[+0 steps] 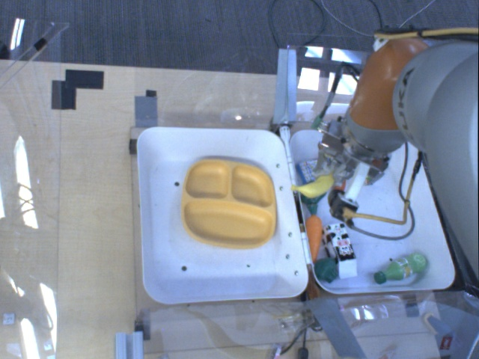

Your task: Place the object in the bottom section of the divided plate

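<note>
Pincer grips a curved yellow banana (smooth, plastic-looking) beside the glossy three-section plate.

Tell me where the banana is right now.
The banana is at the left edge of the right bin, right beside the gripper, just above the carrot and right of the yellow divided plate in the left bin.
</note>
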Action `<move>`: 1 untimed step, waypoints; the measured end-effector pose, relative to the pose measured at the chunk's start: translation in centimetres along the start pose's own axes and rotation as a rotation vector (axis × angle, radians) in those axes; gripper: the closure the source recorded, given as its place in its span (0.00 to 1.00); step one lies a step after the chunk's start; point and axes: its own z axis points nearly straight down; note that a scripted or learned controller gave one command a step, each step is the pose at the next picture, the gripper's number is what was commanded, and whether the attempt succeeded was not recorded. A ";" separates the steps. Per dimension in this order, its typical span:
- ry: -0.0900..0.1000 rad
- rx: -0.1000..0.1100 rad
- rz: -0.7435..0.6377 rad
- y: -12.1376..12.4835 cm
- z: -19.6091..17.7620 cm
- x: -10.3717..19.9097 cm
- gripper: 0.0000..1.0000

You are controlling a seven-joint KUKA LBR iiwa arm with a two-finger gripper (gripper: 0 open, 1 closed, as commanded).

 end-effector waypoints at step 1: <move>0.000 0.000 -0.150 -6.7 -5.1 4.3 1.00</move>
